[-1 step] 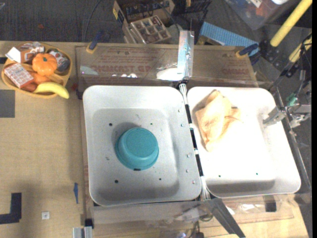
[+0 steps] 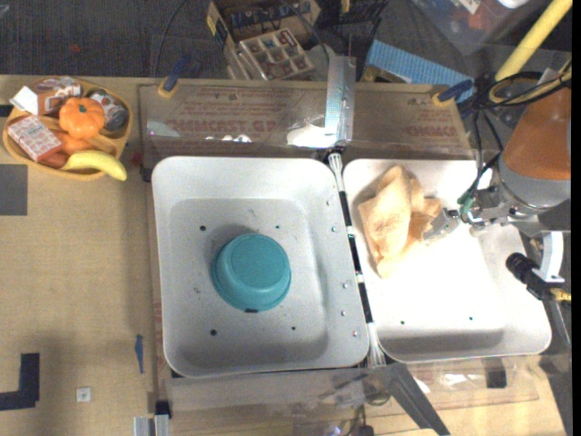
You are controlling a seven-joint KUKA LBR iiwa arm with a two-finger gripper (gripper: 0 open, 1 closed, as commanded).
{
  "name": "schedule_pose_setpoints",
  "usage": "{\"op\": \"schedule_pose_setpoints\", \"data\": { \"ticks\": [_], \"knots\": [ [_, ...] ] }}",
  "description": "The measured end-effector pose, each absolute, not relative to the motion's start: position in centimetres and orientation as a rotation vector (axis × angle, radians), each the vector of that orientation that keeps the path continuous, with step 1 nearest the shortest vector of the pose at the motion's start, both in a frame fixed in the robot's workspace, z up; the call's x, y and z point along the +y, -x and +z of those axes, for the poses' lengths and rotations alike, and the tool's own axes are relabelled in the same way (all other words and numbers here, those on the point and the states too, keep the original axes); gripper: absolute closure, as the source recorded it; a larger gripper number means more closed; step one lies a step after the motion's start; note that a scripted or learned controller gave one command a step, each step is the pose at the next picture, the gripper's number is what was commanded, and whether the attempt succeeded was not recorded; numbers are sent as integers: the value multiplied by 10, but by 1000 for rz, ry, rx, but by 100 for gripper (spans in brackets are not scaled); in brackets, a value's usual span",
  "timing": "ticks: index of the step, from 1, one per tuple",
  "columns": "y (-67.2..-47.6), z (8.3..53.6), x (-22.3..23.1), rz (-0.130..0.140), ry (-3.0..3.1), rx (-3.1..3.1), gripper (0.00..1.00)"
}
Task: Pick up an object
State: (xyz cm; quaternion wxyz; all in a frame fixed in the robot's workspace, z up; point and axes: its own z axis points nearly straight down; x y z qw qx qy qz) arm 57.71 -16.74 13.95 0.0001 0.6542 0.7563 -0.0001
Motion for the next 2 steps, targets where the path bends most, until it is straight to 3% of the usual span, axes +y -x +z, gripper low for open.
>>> {"op": "schedule_pose_setpoints", "data": {
  "ticks": [1, 2],
  "knots": [
    [-616, 91, -112, 7, -1781, 2576, 0],
    [-639, 91, -115, 7, -1851, 2526, 0]
  ]
}}
